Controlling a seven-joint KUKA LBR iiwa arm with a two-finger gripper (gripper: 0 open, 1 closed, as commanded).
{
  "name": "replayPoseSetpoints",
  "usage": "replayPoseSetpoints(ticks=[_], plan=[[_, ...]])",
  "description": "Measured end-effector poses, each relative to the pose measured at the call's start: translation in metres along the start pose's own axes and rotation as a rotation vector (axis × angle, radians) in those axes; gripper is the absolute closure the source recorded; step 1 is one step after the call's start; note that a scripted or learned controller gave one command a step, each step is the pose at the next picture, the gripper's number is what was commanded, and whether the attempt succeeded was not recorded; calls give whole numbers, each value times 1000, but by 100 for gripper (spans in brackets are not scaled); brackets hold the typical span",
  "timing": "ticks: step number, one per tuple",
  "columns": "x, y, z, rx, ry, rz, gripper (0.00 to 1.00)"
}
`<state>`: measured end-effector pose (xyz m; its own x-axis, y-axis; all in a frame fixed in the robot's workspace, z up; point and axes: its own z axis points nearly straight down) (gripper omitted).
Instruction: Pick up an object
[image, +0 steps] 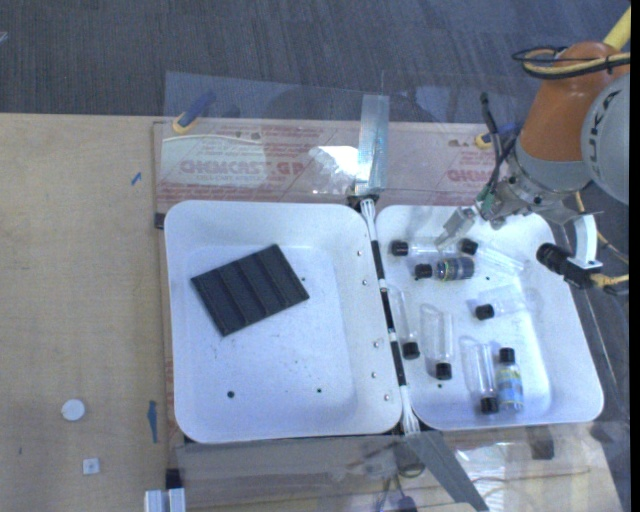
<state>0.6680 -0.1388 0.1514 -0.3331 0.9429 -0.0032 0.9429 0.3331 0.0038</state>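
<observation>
The right bin (570, 395) holds several small clear vials with black caps. One dark labelled vial (455, 268) lies near the bin's back. Two clear vials (436, 335) (478, 372) lie toward the front, beside one with a yellowish label (510, 385). My gripper (453, 230) hangs over the back of the right bin, slanting down to the left. It sits just above the dark vial and next to a black cap (468, 246). Nothing can be seen held in it.
A dark grey ridged slab (249, 288) lies tilted in the left bin (200, 400). A metal divider (385, 310) separates the two bins. The grey and orange arm (565, 110) fills the upper right. Loose black caps (399, 247) (484, 311) dot the right bin.
</observation>
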Motion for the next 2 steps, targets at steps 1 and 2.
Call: replayPoseSetpoints(ticks=[1,2], plan=[[-1,-43,17,3,2,-58,0],[-38,-115,36,2,3,-17,0]])
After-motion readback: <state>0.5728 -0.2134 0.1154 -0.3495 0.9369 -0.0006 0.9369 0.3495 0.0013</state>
